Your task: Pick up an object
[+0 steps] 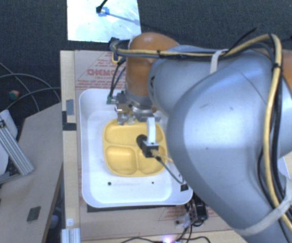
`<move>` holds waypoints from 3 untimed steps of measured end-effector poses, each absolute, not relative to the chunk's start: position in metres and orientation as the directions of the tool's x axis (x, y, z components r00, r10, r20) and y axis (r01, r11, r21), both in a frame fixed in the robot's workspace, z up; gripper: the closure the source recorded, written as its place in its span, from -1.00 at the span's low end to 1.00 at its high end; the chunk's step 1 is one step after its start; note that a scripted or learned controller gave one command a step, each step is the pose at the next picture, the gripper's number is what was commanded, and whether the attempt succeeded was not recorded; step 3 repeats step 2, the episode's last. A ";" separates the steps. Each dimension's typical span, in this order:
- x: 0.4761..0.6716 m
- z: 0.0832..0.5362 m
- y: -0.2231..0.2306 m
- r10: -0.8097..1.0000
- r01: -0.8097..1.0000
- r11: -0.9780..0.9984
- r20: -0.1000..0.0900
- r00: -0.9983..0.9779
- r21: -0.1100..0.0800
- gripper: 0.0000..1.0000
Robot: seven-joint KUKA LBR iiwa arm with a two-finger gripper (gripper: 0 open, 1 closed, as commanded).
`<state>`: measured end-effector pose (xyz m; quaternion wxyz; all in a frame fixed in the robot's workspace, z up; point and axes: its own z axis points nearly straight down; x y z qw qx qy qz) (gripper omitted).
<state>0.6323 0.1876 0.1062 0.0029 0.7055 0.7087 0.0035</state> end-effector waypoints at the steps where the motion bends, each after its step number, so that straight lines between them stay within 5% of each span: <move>1: 0.557 0.267 0.240 1.000 1.000 0.012 0.010 -0.012 0.012 1.00; 2: 0.587 0.428 0.234 1.000 1.000 0.005 0.008 -0.006 0.021 1.00; 3: 0.587 0.428 0.234 1.000 1.000 0.005 0.008 -0.006 0.021 1.00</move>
